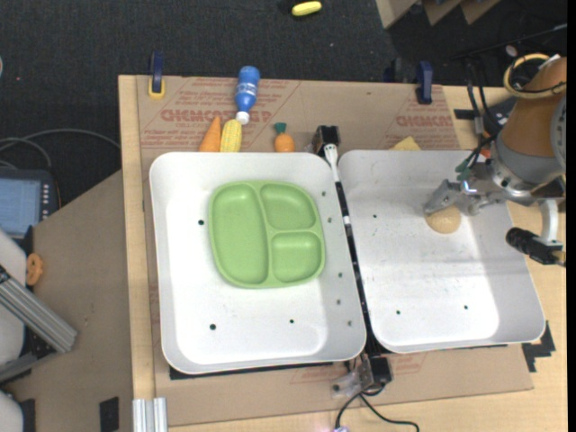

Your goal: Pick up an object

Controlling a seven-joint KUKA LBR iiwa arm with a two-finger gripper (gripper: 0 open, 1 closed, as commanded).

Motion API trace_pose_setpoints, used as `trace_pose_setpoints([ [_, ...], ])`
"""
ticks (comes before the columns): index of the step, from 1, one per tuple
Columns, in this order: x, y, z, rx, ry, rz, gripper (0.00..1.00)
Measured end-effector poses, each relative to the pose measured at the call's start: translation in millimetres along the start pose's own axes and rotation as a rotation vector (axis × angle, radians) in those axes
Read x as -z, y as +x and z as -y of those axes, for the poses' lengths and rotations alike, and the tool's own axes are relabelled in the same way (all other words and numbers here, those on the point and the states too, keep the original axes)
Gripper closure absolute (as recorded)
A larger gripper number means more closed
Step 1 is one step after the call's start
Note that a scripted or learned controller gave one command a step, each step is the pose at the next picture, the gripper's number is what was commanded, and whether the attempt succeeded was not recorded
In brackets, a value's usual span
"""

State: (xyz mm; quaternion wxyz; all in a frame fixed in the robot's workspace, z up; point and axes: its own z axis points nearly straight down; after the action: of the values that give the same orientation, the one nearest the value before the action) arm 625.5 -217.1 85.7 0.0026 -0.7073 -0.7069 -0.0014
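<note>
Left bin (180,268) holds green tray (266,232). Right bin (504,318): gripper (456,198) low, jaws spread, tan lump (443,220) just beneath and beside them, not between. Risk: fingers close off-centre, lump rolls away, grasp comes up bare.

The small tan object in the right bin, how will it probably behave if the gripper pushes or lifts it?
The tan object looks rounded, like a small bun, so it may roll or slide on the smooth floor of the right bin when pushed. It seems small beside the gripper, so probably light. Its curved sides could slip from the gripper.
</note>
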Motion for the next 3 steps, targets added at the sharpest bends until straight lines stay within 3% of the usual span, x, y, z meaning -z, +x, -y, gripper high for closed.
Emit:
trace_pose_setpoints([
  [1, 15.5, 0.1, -5.1, 0.004, -0.014, 0.009, 1.0],
  [2, 12.0, 1.3, -3.2, 0.004, -0.007, 0.005, 0.0],
  [3, -2.2, 46.7, 31.2, 0.003, 0.004, 0.002, 0.0],
])
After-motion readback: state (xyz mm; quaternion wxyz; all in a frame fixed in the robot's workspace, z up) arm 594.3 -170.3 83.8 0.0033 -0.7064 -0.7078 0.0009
